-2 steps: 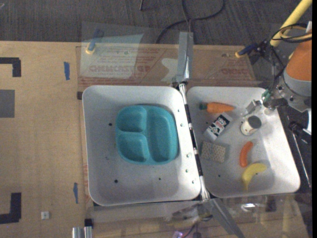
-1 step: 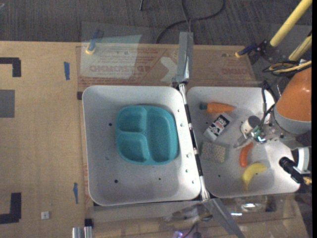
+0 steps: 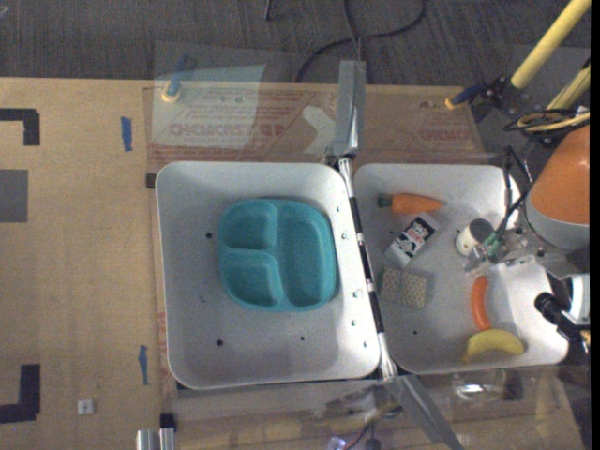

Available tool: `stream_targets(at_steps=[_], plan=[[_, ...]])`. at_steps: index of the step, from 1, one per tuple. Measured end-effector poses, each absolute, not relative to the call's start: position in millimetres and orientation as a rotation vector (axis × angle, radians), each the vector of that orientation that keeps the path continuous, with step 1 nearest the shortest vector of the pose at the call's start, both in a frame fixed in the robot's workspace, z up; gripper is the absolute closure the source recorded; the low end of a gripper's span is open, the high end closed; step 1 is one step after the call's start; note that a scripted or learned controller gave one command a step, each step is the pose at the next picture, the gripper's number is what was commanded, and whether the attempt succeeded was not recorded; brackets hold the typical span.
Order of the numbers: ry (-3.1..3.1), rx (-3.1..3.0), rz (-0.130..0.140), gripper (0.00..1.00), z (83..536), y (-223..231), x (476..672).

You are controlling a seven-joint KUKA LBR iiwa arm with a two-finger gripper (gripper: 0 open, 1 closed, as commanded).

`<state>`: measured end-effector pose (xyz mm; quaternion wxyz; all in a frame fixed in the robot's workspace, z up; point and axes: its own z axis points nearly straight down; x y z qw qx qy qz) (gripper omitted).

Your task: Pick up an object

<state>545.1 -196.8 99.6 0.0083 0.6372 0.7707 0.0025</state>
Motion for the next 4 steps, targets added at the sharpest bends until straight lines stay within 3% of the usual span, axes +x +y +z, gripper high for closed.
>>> stream_targets(at_steps=[1,2,3,4], plan=[[2.283,2.154,0.002,1.00,187,-146,568.1],[2.548,1.840,0.000,1.00,139,-113,479.4],[2.433,1.986,0.001,1.00,207,-75,530.4],[2.381,2.049,0.000,1.00,207,-145,503.8]])
